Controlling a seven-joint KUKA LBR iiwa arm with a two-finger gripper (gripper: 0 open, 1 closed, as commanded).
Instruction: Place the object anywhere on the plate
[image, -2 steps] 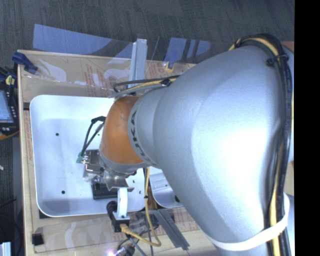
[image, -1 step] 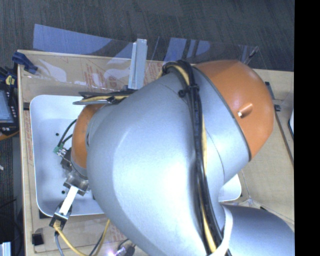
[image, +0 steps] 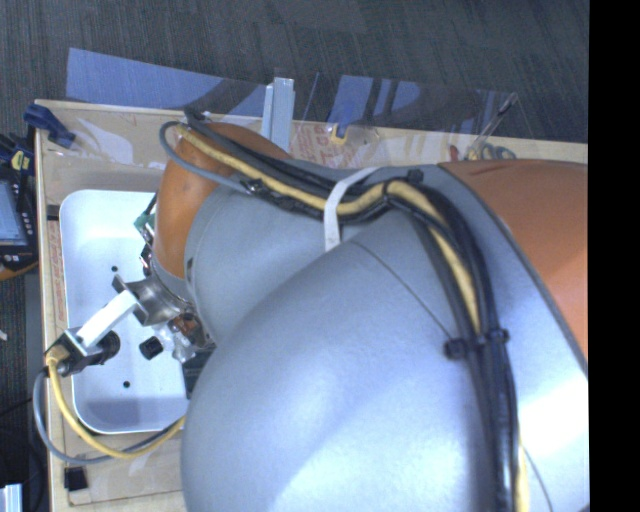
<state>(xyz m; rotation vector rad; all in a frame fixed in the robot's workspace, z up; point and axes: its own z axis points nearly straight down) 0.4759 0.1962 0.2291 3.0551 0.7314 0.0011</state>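
Because the wrist points steeply down into the left bin (image: 85, 215), the gripper (image: 168, 325) sits low over the bin's right half, placed as if to pick or set something down. Whether it is clasped on anything or released cannot be told, since its tip is lost in shadow under the wrist. A small black piece (image: 150, 348) lies just beside it; it may be the object or part of the tool. A white bracket (image: 98, 330) carries a yellow cable (image: 60, 410) looping toward the counter (image: 120, 478). The orange band (image: 180, 215) and the grey arm (image: 380, 350) cover the rest, so where the plate lies is hidden.
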